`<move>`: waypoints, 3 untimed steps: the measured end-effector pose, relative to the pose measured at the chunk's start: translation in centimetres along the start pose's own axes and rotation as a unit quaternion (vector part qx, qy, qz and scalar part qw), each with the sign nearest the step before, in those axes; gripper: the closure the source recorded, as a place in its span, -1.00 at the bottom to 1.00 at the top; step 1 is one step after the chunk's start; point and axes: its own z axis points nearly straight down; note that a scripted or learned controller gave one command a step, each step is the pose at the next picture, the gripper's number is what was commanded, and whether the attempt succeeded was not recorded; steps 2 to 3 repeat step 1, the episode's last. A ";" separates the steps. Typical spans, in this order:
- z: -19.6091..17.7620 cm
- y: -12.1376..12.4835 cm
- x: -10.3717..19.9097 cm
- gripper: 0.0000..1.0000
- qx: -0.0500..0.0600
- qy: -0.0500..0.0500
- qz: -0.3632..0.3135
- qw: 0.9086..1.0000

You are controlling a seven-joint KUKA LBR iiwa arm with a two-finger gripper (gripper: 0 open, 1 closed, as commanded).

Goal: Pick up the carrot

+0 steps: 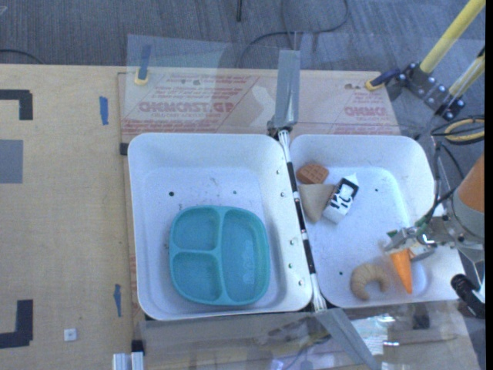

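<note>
- Nearest you, the carrot [402, 271]: a short orange cone, pointed end toward the front rim of the right bin [362, 302], lying in that bin's front right corner.
- The gripper [410, 241] sits at the carrot's thick end, touching or just over it; you cannot tell whether the fingers are spread or closed.
- Just left of the carrot, a croissant [369, 278], tan, curved and matte, close enough to crowd that side.
- In the left bin [154, 160], a teal plate [219, 255] with three compartments, smooth plastic.
- Farther back in the right bin, a small white carton [340, 199] with dark print, tilted, touching a tan wedge [313, 200].
- Behind those, a brown round cookie [312, 173] near the divider.
</note>
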 end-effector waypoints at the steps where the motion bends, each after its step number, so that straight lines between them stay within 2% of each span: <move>1: -8.8 -0.1 6.3 1.00 0.002 -0.003 0.026 1.000; 3: -8.8 -0.1 6.3 1.00 0.002 -0.003 0.026 1.000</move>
